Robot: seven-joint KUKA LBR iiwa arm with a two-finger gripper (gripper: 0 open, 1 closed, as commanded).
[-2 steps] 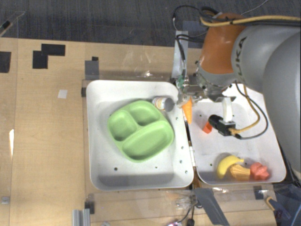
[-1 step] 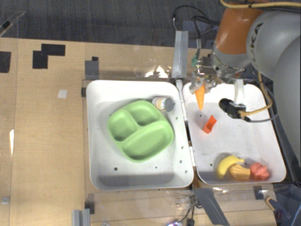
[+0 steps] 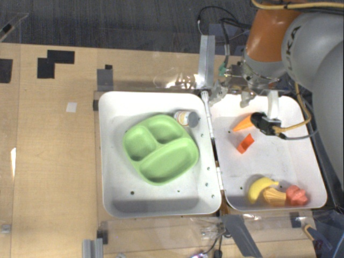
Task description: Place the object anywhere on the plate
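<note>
A green divided plate (image 3: 160,148) lies in the left bin (image 3: 115,198), with nothing on it. My gripper (image 3: 236,93) hangs over the far end of the right bin (image 3: 306,160), close to the wall between the bins. Just in front of it an orange carrot-shaped piece (image 3: 242,123) lies on the bin floor, and a small orange block (image 3: 245,143) sits a little nearer. I see nothing held in the gripper.
A small jar with a grey lid (image 3: 186,118) lies in the left bin against the plate's far right rim. A banana (image 3: 260,187), a tan cone (image 3: 273,197) and a pink piece (image 3: 296,195) cluster at the right bin's near edge.
</note>
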